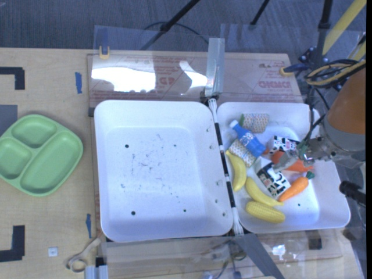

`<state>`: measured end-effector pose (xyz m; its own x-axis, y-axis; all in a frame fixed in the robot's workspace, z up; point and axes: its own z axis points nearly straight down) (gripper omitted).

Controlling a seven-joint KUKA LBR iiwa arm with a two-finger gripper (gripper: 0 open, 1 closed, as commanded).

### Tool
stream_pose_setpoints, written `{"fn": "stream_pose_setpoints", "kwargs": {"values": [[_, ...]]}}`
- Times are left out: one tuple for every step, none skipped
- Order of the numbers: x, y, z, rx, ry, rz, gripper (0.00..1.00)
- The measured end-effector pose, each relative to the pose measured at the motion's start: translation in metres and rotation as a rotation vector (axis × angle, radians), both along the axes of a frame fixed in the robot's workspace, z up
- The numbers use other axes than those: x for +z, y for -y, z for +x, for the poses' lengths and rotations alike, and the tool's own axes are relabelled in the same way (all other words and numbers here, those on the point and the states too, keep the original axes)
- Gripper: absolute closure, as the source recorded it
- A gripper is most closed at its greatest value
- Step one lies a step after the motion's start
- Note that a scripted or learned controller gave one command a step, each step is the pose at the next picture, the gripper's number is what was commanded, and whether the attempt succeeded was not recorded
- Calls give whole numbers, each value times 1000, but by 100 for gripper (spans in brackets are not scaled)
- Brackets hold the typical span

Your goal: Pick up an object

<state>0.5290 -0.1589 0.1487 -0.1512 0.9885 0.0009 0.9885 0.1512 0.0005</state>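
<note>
Bench (46,225): light wood surface, carrying all items listed below.
Left bin (157,167): shallow, white, set at centre of bench; touches the right bin along its right edge.
Right bin (331,214): shallow, white, at the right end of the bench.
Green tray (38,154): three compartments, lying flat at the left, well apart from the left bin.
Black markings (13,77): angular shapes at the far-left and near-left edges.
Blue tape (78,82): short strip, far side, left of the bins.
Clear panel (145,77): flat sheet just beyond the bins, far side.
</note>
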Motion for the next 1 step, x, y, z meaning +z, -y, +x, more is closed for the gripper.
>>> {"fn": "stream_pose_setpoints", "kwargs": {"values": [[-41, -21, 21, 198, 35, -10, 0]]}}
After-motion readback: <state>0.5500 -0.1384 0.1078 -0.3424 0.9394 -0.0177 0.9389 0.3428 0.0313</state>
